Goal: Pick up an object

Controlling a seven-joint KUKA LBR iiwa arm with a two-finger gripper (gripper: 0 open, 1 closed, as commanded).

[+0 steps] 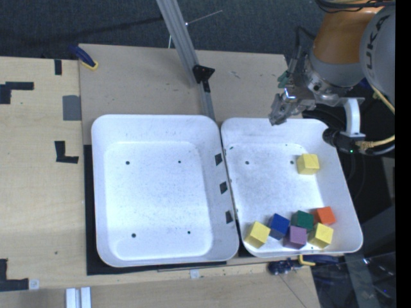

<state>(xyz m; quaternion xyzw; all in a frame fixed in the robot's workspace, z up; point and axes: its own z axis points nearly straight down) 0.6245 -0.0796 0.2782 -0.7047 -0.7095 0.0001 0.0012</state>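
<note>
The right bin (257,191) holds several small cubes. One yellow cube (308,163) lies alone near its right wall. Along the front edge cluster a yellow cube (258,233), a blue cube (279,224), a green cube (302,220), a purple cube (297,235), an orange cube (325,215) and another yellow cube (322,235). My gripper (280,112) hangs above the back edge of the right bin, well away from the cubes, with nothing seen between its fingers.
The left bin (157,188) sits beside the right one. A slanted metal pole (183,37) with a black clamp crosses the bench behind the bins. The arm's orange band (343,24) fills the upper right. A blue and yellow tool (83,56) lies at the back left.
</note>
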